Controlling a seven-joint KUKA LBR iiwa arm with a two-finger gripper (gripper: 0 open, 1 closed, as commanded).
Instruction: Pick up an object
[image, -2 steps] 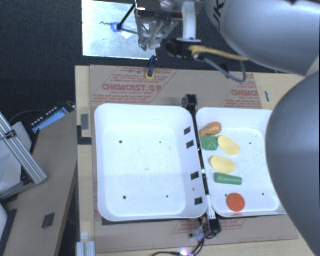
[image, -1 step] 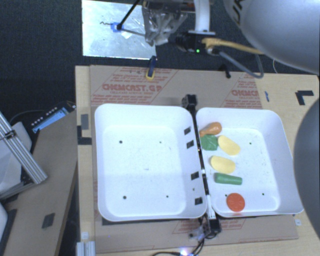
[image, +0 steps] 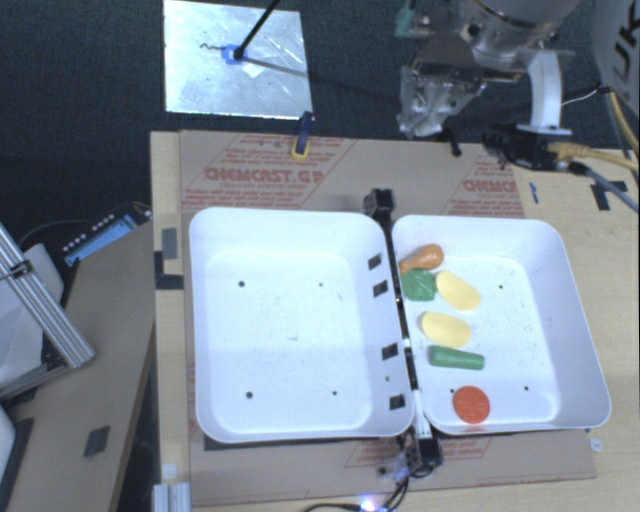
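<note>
Right bin (image: 560, 300): orange piece (image: 421, 257), green piece (image: 418, 286), two yellow pieces (image: 457, 291), green stick (image: 456, 357), red disc (image: 471, 404), all along its left side. Pincer (image: 428, 112) hangs beyond the far rim, state indeterminable. Recommended: descend centred on the isolated red disc.

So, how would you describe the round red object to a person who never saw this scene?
Look at the right bin, whose items line its left side. The red object is the nearest one to the bin's front edge, just below the green stick. It alone is round and red.
</note>
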